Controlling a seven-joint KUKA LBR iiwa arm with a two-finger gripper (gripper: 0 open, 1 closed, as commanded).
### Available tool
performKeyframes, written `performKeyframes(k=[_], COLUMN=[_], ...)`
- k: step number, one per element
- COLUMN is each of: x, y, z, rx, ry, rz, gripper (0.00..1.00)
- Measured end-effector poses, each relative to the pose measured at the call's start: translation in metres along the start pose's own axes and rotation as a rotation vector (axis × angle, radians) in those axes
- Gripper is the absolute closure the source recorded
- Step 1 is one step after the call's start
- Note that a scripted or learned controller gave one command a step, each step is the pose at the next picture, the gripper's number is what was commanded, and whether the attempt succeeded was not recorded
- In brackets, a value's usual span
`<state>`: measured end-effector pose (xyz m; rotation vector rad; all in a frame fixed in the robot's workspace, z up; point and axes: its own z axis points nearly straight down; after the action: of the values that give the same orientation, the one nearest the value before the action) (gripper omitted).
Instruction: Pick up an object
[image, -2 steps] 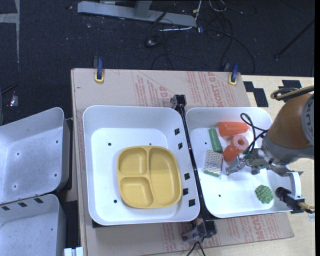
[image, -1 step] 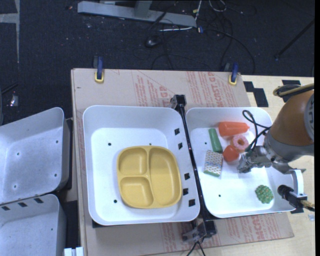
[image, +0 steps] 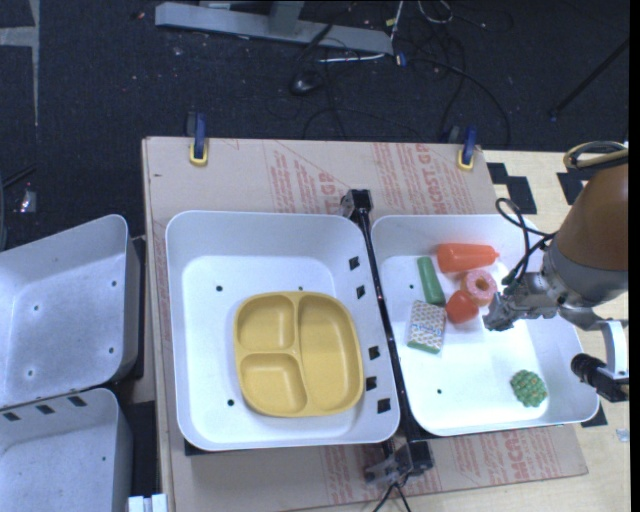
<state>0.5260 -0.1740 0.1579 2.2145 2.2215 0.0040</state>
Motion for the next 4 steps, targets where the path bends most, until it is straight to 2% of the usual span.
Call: performKeyframes(k=[2, 3, 4], x=[-0.003, 0.051, 0.106], y=[0.002, -0.008, -0.005], z=[-0.096, -0.085, -0.091], rx=[-0.001, 0.007, 0.005], ry=[-0.001, 0.004, 0.004], rz=[0.0, -0.004, -0.006], gripper=[1.0, 1.0, 1.0])
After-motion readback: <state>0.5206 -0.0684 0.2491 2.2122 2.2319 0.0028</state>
